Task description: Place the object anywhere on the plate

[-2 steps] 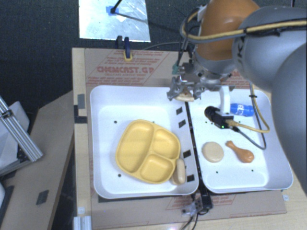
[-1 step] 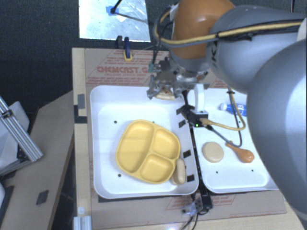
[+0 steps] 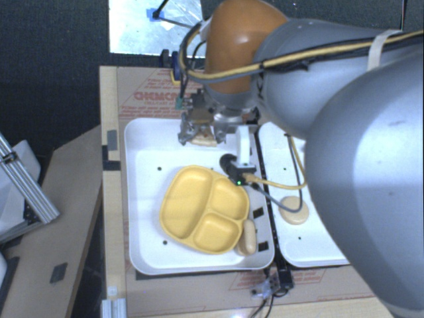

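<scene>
object: small tan bread-roll-like piece (image 3: 248, 237), lying in the left bin (image 3: 142, 257) near its front right corner, touching the outer rim of the plate, not on it
plate: yellow sectioned plate (image 3: 202, 207), set mid-bin, three compartments seen bare; judged kept clear as the drop target
second item: round beige cookie-like disc (image 3: 293, 209) in the right bin (image 3: 318, 250), near its left wall; which of the two is meant cannot be told
claw: gripper (image 3: 197, 132) hung over the back edge of the left bin, something tan seen at its tip; held or just behind cannot be told, opening cannot be told
object vs claw: roll well apart from claw, plate lying between them
stage: placement judged not yet done
</scene>
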You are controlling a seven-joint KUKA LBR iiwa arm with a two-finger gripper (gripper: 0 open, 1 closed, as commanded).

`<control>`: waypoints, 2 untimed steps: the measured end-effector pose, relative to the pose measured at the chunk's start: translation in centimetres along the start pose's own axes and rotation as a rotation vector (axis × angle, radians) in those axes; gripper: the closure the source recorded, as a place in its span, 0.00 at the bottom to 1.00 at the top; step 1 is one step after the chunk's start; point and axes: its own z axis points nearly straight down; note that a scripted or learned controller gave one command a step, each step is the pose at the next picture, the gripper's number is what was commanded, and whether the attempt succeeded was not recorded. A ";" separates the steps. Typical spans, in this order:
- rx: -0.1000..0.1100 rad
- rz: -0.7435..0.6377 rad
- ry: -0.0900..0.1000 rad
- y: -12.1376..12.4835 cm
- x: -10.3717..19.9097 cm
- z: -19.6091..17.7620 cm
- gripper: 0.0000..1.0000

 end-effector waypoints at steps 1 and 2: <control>-0.003 0.000 0.001 -0.2 4.6 -0.1 1.00; -0.002 0.003 -0.001 -0.2 4.3 -0.1 0.00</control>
